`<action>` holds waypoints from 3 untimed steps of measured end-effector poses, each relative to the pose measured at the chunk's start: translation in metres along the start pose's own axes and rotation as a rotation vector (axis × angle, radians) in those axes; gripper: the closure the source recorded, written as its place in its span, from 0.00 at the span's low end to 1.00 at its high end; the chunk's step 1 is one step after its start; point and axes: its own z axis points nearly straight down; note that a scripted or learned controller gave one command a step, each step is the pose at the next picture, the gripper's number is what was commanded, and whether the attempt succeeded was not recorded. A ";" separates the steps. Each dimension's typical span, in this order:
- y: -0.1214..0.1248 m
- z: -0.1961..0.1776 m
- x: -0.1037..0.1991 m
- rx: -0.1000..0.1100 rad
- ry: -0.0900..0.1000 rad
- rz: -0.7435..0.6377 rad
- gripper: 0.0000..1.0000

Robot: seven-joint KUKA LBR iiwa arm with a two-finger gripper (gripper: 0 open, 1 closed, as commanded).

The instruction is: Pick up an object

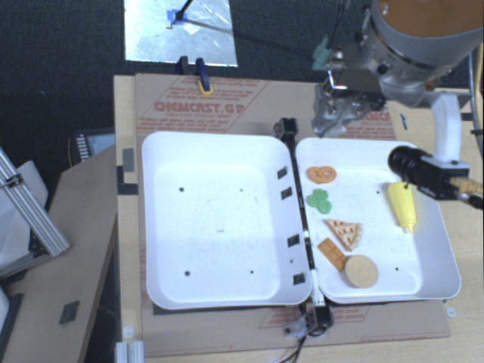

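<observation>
The right bin [423, 278] holds several small toy foods. An orange pretzel [321, 175] lies near its back left corner, with a green leafy piece [319, 200] just in front of it. A pizza slice [344, 232], a brown cracker [331, 253] and a round tan cookie [361, 271] sit toward the front left. A yellow bottle [403, 204] lies at the right side. My gripper [333, 119] hangs above the bin's back edge, behind the pretzel, with nothing visible in it.
The left bin [215, 218] lies beside the right one, joined by a black clipped divider [296, 210]. A black cylindrical fixture [423, 171] juts in over the right bin's right edge. A shiny metal sheet [180, 20] lies at the back.
</observation>
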 end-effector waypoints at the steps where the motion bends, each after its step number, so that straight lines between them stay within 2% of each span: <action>1: -0.002 0.085 0.061 0.015 -0.003 -0.012 1.00; 2: 0.000 0.009 -0.039 0.002 -0.002 0.005 1.00; 3: 0.000 0.014 -0.033 0.010 -0.002 -0.007 0.00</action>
